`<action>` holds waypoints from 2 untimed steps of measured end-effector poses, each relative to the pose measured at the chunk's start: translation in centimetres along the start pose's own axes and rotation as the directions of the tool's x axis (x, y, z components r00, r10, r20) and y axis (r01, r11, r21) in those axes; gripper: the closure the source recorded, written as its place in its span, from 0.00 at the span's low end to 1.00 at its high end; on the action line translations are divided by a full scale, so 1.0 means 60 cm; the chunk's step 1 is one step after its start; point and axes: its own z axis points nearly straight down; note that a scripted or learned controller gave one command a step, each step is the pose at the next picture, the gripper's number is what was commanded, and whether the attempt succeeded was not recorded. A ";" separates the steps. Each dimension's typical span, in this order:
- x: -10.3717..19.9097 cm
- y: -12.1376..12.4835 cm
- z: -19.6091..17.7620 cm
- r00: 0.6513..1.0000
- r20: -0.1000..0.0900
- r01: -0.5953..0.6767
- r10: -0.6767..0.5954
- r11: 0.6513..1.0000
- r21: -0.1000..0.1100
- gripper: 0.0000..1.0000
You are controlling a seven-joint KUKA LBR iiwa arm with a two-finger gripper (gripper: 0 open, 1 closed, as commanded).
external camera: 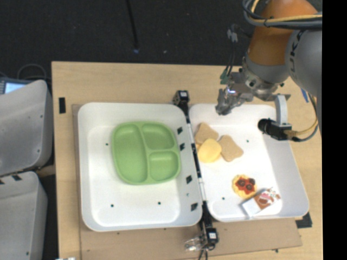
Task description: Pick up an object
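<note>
Camera view: gripper (224, 106) above right bin (282, 161) back edge, finger state impossible to tell; nothing held; toy foods (218, 145) clustered near divider, reachable.

Lighting's pretty even and bright from overhead. The two shallow white plastic bins (97, 210) are nearly blown out, shadows stay soft, the background goes dark, and everything looks slightly soft and grainy.
</note>
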 end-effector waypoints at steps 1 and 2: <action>0.089 -0.008 0.015 1.000 0.000 0.001 -0.001 1.000 -0.001 1.00; 0.155 -0.034 0.024 1.000 -0.001 0.001 -0.001 1.000 -0.001 1.00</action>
